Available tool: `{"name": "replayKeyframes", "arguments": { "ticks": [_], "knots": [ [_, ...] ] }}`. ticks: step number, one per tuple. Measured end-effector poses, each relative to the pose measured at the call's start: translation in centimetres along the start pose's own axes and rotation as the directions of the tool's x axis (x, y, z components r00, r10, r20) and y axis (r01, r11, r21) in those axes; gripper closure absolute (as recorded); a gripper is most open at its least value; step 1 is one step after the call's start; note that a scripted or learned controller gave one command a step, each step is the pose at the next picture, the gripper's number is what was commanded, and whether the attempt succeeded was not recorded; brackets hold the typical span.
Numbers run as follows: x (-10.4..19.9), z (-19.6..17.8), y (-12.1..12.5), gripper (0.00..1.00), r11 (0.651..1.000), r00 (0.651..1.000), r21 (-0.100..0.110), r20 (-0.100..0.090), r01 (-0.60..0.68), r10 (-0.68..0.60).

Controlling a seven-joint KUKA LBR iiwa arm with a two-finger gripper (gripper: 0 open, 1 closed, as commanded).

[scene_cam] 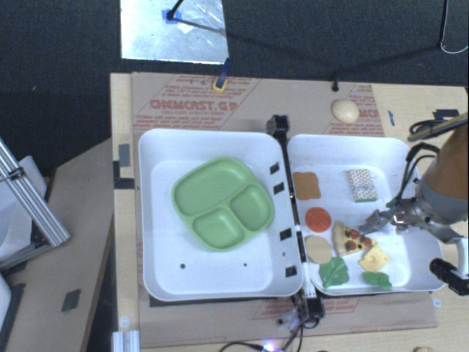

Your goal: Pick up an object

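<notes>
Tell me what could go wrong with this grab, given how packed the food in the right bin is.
The tool sits low by the pizza slice, which lies against the cheese wedge and the round cracker. A close there might nudge or catch a neighbour instead. The flat pieces, such as the red disc and brown toast, give little to grip, so a try could slip. The arm is also near the right bin's wall.
</notes>
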State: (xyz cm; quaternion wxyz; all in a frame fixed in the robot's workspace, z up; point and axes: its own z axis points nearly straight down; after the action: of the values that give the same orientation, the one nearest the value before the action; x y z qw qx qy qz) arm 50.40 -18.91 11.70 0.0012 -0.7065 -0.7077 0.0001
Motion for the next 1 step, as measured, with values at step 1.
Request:
{"name": "replayKeyframes", "arguments": {
  "ticks": [1],
  "knots": [
    [0.04,3.12,0.21,0.00,1.000,1.000,-0.004,-0.001,-0.001,0.001]
  ]
}}
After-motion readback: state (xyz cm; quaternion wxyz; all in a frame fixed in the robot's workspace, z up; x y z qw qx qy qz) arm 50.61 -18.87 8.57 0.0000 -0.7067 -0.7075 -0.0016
